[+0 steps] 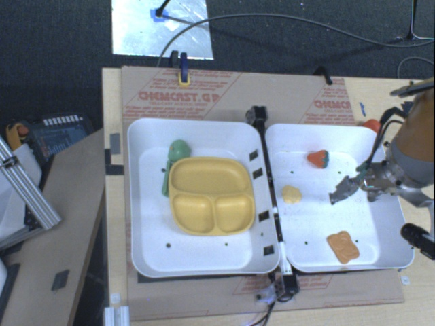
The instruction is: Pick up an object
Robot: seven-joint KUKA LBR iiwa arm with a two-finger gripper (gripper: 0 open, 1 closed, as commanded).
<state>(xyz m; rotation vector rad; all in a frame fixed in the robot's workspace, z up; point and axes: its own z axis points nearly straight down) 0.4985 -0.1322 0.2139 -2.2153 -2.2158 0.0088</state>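
Gripper [342,191] over right bin [387,253], nothing between fingers; open or closed, cannot tell. Nearest target: small yellow lump [291,194], bin's left part, near divider. Looks light, rounded, maybe slippery; pinch across middle. Red piece [317,158] and orange piece [342,246] also there.

Two white bins side by side: left bin [146,202], right bin [306,257]. One yellow divided tray [211,195] in the left, three compartments counted. One green item [178,149] tucked behind it. Three small pieces in the right: one red-orange piece [318,158], one pale yellow lump [291,194], one orange flat piece [342,246]. Five loose things total.
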